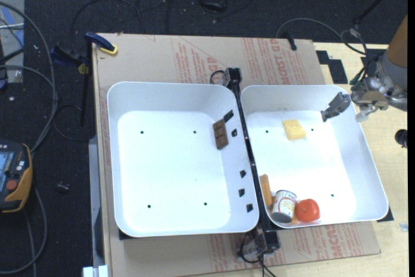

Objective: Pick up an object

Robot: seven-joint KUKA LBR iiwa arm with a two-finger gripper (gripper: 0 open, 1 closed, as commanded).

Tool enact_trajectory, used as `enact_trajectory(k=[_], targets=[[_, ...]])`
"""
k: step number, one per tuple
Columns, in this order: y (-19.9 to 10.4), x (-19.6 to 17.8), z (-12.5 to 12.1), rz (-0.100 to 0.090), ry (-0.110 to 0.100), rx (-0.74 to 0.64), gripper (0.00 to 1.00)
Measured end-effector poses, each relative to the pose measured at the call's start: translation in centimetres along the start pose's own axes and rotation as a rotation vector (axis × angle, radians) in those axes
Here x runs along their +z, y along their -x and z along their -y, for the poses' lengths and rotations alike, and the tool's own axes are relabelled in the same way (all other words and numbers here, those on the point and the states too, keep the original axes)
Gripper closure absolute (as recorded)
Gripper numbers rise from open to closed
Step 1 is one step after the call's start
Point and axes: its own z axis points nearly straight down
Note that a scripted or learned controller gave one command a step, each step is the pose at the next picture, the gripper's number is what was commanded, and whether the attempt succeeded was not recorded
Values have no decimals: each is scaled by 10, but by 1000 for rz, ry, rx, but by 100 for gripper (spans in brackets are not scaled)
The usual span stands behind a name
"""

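Red tomato (308, 209) and small can (283, 203) lie well below the fingers (345, 106), which spread wide, holding nothing; a pale yellow block (294, 130) sits just beside them, lower-left.

Brown cardboard-topped bench (168, 55), red print across surface, seen from above at slant. Two shallow white bins side by side on it: left bin (123, 159) and right bin (366, 165), inner walls touching along black centre divider (245, 139). Blue-and-yellow clamp (100, 43) gripping bench's far-left corner. Black cable (292, 43) lying on far edge near right bin. Black clip and wires (259, 244) at near edge between bins. Dark carpet floor (58, 3) around bench, strewn with cables.
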Motion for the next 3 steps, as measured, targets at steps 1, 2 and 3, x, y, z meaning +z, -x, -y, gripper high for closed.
enact_trajectory(k=[1, 2, 3], targets=[[-19, -73, 25, 0, 4, -1, 0], [-54, -100, 41, 0, 2, -3, 0], [-90, -122, 51, -1, 2, -3, 0]])
